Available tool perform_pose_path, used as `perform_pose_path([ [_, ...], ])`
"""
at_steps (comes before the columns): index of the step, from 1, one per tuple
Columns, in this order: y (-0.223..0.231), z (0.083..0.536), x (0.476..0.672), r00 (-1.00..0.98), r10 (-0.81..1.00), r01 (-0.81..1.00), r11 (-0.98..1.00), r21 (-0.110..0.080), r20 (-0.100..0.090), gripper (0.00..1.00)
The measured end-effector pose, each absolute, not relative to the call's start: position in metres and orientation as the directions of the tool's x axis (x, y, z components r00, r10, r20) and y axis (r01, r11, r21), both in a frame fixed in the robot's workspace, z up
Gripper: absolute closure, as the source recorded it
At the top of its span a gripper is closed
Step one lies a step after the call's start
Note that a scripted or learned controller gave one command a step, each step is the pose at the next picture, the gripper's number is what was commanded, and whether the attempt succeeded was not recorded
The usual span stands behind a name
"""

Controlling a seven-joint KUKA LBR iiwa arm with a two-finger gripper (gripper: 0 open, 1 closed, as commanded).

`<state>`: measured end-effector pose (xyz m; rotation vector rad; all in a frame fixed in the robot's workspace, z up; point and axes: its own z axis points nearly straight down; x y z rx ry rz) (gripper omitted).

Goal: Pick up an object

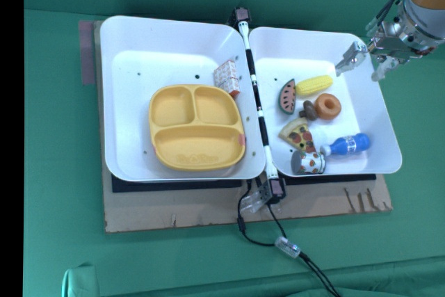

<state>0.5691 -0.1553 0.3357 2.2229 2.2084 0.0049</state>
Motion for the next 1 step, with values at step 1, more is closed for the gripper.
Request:
perform_pose_path([
  [1, -0.1868, 0.1948, 0.5976, 0.006, 1.0, 1.0, -0.006, 0.013, -0.007, 0.0],
])
